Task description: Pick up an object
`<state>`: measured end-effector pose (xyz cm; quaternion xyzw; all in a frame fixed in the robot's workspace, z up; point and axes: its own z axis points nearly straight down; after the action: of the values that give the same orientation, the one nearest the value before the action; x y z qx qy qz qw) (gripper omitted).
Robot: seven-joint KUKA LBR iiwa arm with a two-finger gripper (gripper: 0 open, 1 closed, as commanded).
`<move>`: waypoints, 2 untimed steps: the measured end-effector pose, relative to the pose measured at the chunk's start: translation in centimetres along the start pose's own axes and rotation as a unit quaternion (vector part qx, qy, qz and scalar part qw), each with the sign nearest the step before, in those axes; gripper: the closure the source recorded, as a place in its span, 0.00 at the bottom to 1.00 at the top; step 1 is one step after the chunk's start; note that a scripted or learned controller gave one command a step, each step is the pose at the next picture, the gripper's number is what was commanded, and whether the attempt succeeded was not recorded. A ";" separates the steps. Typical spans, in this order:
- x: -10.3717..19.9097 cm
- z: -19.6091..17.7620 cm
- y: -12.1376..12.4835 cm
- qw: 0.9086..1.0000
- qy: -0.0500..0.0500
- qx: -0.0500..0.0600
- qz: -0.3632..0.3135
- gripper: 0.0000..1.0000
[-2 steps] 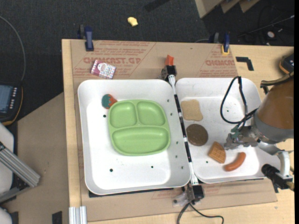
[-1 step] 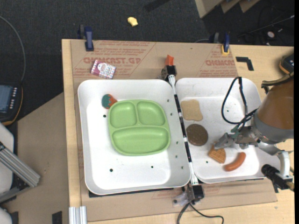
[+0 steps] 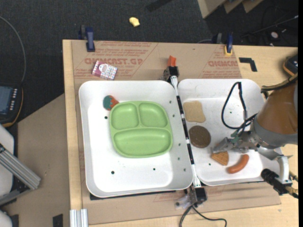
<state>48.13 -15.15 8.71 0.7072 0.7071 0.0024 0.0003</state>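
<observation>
Low over the right bin (image 3: 208,86), the gripper (image 3: 226,147) reaches in from the right edge, its grey metal tip pointing left toward the bin's centre. Whether that tip is spread or closed cannot be told from this slanted overhead view, and nothing is seen to be held.

Taking the gripper tip as the landmark:

- The orange wedge-shaped food piece (image 3: 220,158) lies just below and slightly left of it, near or touching; contact cannot be confirmed.
- The sausage (image 3: 237,164) lies below and right of it, just beside the wedge. Its long axis runs diagonally, upper right to lower left.
- The round brown patty (image 3: 199,136) lies left of it, close by.
- The tan toast slice (image 3: 193,111) lies up and left, well apart.

The wedge is judged the likeliest target, being nearest the tip. A short descent toward the lower left should centre on it. The sausage alongside may be nudged.

The green divided plate (image 3: 140,128) and a small red-and-teal object (image 3: 110,102) sit in the left bin (image 3: 94,141), well apart from the gripper.
</observation>
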 end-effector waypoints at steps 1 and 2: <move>-4.0 -3.4 1.9 1.000 -0.004 -0.001 0.001 0.00; 1.9 -13.7 11.6 1.000 -0.003 -0.007 -0.006 0.00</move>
<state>59.70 -13.25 22.48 0.7032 0.7110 0.0057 0.0075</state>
